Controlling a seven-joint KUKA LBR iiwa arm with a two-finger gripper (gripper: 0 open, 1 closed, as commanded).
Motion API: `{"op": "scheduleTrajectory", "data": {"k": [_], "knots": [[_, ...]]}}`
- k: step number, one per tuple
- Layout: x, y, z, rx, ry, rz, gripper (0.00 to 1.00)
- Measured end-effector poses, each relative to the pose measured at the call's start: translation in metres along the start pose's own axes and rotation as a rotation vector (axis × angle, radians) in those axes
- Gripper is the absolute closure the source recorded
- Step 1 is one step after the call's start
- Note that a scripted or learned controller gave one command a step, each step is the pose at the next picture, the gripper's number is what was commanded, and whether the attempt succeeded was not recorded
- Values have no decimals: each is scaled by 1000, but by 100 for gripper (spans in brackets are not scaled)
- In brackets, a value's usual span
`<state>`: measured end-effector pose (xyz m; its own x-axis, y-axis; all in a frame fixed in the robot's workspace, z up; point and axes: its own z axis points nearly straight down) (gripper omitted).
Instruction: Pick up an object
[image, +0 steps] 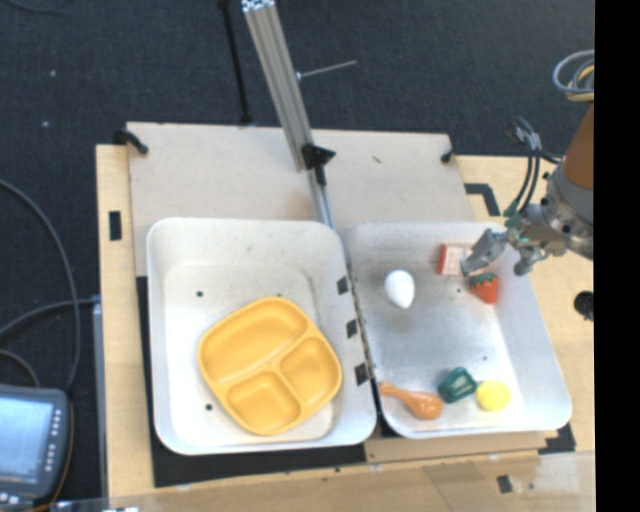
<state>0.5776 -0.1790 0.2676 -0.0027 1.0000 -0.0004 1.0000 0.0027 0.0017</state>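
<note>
Arm: the grey KUKA arm reached in from the right, its wrist above the far right part of the right bin (520, 400).
Gripper: the gripper (505, 254) hung over the far right corner of the right bin, two grey fingers (487, 250) pointing down and to the left.
Fingers: they stood spread apart, with nothing visibly between them; the left finger's tip lay near the small red-and-white box, the other just above the red item.
Red item: a small red-orange object (486, 288), perhaps a toy strawberry or tomato, lay on the bin floor just under the gripper; whether a finger touched it could not be told.
Box: a small red-and-white box (451, 259) lay at the far side of the right bin, just left of the gripper.
Egg: a white egg-shaped object (400, 288) lay near the middle-left of the right bin, well apart from the gripper.
Near-side items: an orange spoon-like or drumstick-like toy (413, 400), a dark green block (457, 384) and a yellow ball-like item (492, 396) lay in a row along the near edge of the right bin.
Left bin: the left bin (180, 260) held a yellow three-compartment tray (268, 364), set at a slant.
Table: the light wooden table (120, 300) carried both bins side by side, with an aluminium post (285, 90) rising from its far side.
</note>
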Motion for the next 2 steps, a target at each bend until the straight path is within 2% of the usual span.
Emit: {"op": "scheduleTrajectory", "data": {"k": [1,2], "knots": [[0,0,0,0,0,0,0],[0,6,45,4,-2,3,0]]}}
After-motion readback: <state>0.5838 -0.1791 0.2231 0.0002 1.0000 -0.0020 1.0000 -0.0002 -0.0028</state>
